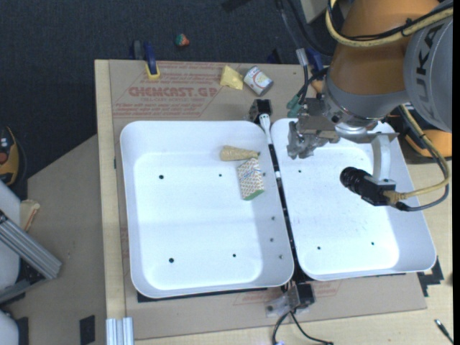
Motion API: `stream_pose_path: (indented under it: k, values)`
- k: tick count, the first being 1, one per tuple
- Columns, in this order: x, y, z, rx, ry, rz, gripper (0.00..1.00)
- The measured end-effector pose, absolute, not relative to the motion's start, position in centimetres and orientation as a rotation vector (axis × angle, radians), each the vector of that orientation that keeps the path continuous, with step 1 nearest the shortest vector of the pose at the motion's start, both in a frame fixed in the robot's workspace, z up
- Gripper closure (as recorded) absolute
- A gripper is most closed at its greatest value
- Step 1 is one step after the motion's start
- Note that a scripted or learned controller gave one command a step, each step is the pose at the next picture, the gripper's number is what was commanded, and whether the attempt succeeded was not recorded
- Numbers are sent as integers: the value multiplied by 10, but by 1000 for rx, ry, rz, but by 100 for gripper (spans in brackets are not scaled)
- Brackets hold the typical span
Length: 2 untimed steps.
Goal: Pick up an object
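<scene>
Two shallow white bins sit side by side on the worktop (115,192), which is covered with brown cardboard. The left bin (180,250) holds two things near its upper right part: a small beige, cone-like piece (237,153) lying on its side, and just below it a crumpled packet (250,179) with a fine white and green pattern. The two are very close, maybe touching at one edge.

The grey arm with the orange band (374,27) reaches in from the right and hangs over the upper left part of the right bin (359,254). Its pincer (300,148) points down near the divider between the bins; I cannot tell from this slanted view how it stands, and nothing is visible in it. A black cylindrical part (363,184) with a cable shows over the right bin, below the wrist.

Behind the bins, on the cardboard, lie a yellow scrap (231,78) and a small white box-like object (258,80) just beside it. A blue and yellow clamp (150,60) grips the far edge of the worktop. On the dark floor beyond sits a tiny coloured ball (182,40).
</scene>
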<state>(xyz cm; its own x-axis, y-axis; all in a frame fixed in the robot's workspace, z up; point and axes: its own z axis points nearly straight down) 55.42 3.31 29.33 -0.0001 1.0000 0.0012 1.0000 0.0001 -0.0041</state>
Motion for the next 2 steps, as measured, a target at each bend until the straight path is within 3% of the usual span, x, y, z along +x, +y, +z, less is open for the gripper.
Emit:
stream_pose_path:
  k: [1, 2]
  values:
    - [516, 166, 349, -2202, -2240, -14, 100]
    - [490, 143, 430, -2223, -2225, -12, 100]
